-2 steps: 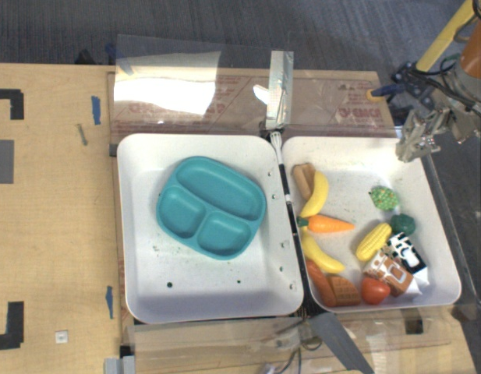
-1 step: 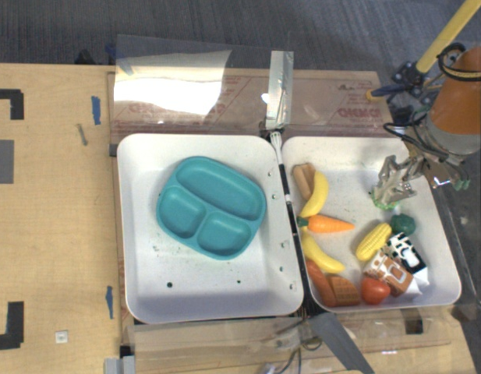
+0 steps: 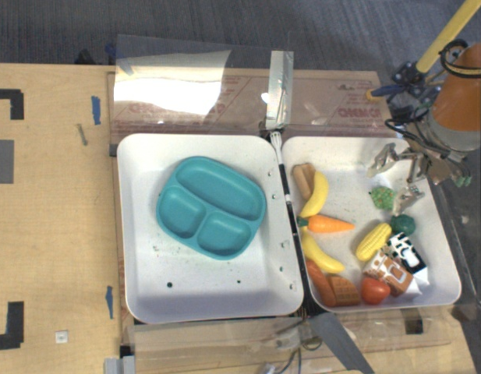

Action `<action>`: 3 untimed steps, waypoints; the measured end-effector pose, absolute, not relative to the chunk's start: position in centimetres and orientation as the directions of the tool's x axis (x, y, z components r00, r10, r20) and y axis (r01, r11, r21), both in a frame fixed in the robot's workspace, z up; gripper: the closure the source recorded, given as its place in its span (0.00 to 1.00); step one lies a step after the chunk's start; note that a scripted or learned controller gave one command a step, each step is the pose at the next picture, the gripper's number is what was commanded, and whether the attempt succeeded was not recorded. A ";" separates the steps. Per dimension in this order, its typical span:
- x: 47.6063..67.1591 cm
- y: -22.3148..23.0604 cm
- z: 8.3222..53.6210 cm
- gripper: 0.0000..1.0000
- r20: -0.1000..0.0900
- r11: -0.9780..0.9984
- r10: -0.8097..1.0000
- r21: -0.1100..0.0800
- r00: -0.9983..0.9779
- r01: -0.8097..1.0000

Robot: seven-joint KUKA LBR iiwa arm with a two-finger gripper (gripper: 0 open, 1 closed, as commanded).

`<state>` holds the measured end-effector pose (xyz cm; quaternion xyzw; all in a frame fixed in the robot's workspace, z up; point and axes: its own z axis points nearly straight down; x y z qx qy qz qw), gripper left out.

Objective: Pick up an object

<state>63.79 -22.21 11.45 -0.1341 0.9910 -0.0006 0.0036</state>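
Jaws spread wide, your gripper [image 3: 400, 176] hangs over the right bin [image 3: 447, 244] near its far right corner, holding nothing. You'll see a small green broccoli floret [image 3: 383, 197] just below the fingers, lumpy and too round to show a long axis. Nearer the bin's middle, a yellow corn cob [image 3: 373, 240] slants from the near left up toward the far right.

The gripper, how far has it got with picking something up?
Nothing looks picked up yet. The gripper hangs open over the right bin, its fingers straddling the small green broccoli piece, with nothing lifted between them. The bananas, carrot and corn lie in that bin. Closing and lifting remain.
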 end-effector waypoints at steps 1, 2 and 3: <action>58.9 -19.7 8.9 0.00 -0.010 0.948 -0.318 -0.005 -0.948 -0.318; 60.5 -10.3 11.2 0.00 -0.011 0.956 -0.293 0.001 -0.956 -0.293; 58.2 -10.1 9.0 0.00 -0.013 0.956 -0.294 -0.005 -0.956 -0.294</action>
